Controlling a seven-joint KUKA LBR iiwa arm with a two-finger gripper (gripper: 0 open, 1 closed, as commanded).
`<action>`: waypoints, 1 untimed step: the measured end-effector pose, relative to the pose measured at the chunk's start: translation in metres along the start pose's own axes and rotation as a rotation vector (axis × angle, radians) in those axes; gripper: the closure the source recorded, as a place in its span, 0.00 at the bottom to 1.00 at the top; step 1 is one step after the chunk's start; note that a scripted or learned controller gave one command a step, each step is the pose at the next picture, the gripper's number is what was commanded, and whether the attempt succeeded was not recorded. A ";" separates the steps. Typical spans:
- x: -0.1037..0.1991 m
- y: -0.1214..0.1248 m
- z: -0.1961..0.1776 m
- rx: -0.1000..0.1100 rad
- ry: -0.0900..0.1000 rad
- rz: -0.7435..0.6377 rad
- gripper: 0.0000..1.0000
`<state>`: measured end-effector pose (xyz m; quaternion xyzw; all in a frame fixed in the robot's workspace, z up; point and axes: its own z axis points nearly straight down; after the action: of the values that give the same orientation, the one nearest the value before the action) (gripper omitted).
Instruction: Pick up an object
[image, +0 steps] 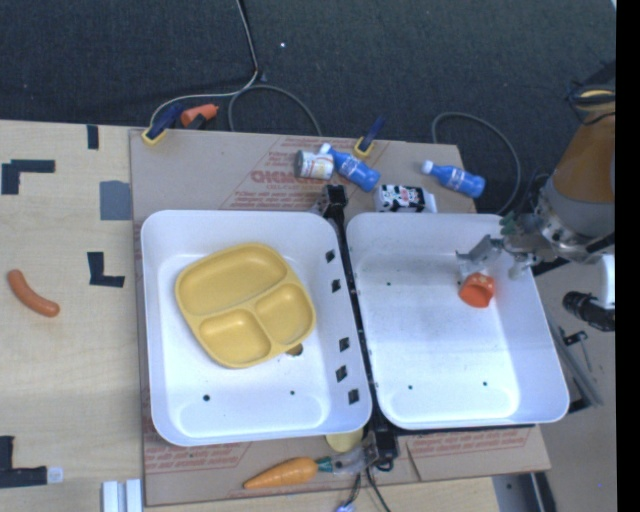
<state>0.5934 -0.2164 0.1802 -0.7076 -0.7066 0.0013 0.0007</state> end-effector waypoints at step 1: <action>0.000 0.028 0.080 -0.008 -0.007 -0.004 0.00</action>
<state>0.6209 -0.2169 0.1001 -0.7061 -0.7081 0.0013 -0.0046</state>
